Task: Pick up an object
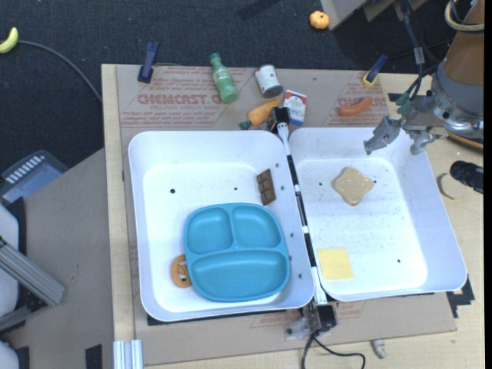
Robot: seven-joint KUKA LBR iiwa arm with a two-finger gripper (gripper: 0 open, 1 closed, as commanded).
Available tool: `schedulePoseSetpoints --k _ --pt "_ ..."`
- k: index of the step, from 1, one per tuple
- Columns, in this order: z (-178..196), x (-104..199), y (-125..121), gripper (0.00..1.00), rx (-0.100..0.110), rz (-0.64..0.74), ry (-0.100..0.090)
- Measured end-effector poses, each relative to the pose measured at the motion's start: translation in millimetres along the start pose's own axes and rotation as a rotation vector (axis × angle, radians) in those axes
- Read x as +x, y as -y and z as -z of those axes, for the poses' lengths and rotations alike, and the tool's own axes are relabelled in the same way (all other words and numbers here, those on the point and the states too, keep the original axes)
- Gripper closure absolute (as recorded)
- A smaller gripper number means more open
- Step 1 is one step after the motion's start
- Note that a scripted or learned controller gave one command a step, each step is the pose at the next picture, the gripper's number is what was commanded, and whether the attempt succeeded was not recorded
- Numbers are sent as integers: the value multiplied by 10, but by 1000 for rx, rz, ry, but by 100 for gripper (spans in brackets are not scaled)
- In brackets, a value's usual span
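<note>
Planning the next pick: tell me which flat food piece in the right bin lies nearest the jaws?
The tan bread slice, at the bin's far end; the yellow cheese square lies nearer the front edge.

bins [154, 229]: we see smooth white plastic, faintly glossy | divided plate [234, 252]: we see smooth blue plastic, soft sheen | bench board [184, 98]: we read it as matt brown cardboard, printed | gripper [400, 137]: we see dull grey metal | bread slice [352, 184] below the jaws: rough, matt tan

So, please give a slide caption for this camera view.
Pincer hovers open above right bin holding bread slice and cheese square.
</note>
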State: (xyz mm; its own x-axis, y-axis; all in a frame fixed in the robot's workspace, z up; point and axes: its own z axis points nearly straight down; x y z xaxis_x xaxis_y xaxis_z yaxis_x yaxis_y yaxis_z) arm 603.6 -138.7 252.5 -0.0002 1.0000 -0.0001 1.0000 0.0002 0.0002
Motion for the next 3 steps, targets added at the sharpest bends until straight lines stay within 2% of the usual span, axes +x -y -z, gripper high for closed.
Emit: schedulePoseSetpoints --k 1,2,3 --pt "-900 -166 -114 0 3 -1 0" --pt "-1646 203 -238 0 -5 1 1" --pt "-1650 224 -106 0 -6 -1 2"
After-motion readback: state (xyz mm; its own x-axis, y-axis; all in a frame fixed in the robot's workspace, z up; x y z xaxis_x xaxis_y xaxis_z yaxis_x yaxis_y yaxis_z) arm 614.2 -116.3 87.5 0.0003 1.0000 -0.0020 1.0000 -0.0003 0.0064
